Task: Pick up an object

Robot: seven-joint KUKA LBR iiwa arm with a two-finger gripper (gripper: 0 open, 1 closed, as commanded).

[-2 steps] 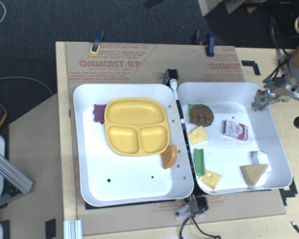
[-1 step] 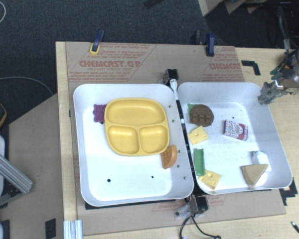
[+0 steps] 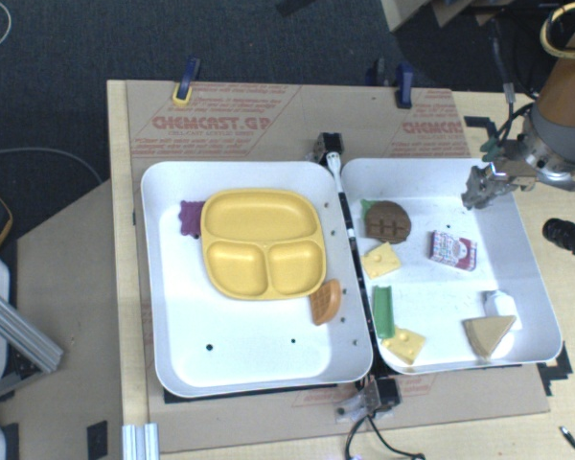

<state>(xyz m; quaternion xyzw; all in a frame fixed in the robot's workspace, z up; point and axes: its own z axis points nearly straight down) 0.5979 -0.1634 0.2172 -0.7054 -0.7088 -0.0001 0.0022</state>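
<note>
Plainly, the small red-and-white packet lies flat, apart from the gripper, whose grip I cannot tell.

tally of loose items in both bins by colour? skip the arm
Yellow: 3 — divided tray, cheese wedge, cheese piece
Brown/tan: 3 — waffle, bread piece, tan wedge
Purple: 1 — purple item
Green: 1 — green stick
Red/white: 1 — packet
Total: 9
</note>
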